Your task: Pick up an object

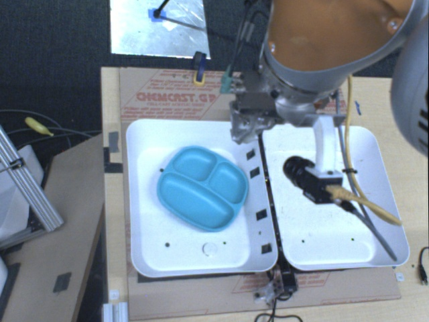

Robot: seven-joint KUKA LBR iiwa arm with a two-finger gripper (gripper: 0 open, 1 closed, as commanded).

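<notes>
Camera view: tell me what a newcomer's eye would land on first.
The bright blue divided plate, lying in the left bin. Next, the arm's big orange band looming at the top right, with the gripper hanging where the left bin meets the right bin, at their far edge.

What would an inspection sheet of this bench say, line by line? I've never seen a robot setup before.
Surface: left bin and right bin, both white and shallow, sit side by side on a printed cardboard sheet.
Job's things: one blue divided plate with three compartments lies flat in the left bin.
Clutter: a small blue-and-yellow item rests on the cardboard behind the bins.
Grippers: the gripper is at the far end of the seam between the bins, apart from the plate.
Cables: a thin black cable trails over the dark floor at left.
Surroundings: a shiny metal sheet lies beyond the bench; an aluminium frame stands at left.
</notes>
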